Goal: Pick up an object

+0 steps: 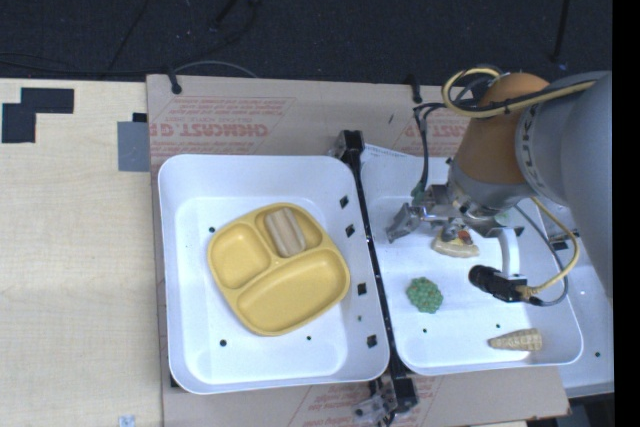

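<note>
In the right bin [560, 355], hand [425, 215] near divider [368, 255]

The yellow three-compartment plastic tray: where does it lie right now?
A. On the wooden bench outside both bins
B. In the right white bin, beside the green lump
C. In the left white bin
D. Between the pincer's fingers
C. The yellow three-compartment plastic tray lies flat on the floor of the left white bin, while the small green lump sits across the divider in the right white bin, where the arm is working.
</note>
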Controlling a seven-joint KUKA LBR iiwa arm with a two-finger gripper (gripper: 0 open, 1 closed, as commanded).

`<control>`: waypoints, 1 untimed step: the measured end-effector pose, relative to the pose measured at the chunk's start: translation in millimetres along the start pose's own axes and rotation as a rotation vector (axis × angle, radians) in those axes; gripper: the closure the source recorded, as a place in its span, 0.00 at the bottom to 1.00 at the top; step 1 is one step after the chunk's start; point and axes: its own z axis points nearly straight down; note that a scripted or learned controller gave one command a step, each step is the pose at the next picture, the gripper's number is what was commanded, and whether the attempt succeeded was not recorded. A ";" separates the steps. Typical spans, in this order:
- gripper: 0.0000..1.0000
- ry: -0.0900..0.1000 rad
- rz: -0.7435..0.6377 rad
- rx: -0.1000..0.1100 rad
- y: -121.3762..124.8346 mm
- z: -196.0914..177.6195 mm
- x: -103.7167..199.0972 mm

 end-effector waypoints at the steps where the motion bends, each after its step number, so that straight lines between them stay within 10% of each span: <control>1: 1.00 0.000 0.003 0.001 -0.3 -11.4 -1.0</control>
